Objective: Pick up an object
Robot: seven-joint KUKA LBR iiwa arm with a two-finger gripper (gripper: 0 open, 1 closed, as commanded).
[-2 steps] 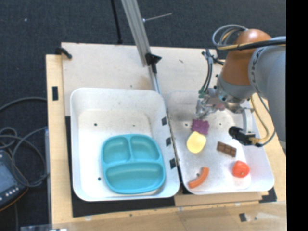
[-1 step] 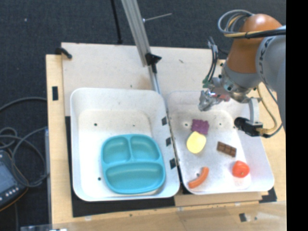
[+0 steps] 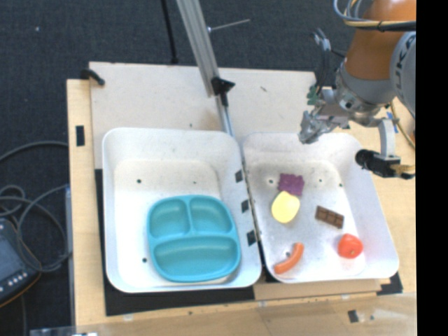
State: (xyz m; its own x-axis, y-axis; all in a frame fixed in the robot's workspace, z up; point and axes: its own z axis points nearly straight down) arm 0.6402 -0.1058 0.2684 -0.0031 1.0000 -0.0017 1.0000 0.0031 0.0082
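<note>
The arm's upper part is cut off at the frame's right edge; whether the jaws (image 3: 310,133) are wide or narrow cannot be told. They hang above the right bin's (image 3: 369,187) far rim, well apart from the yellow object (image 3: 285,207) on its floor

2 bins (image 3: 231,152) sat side by side on the bench (image 3: 154,89); the left held a divided plate (image 3: 192,238), the right 5 small items (image 3: 308,226).
</note>
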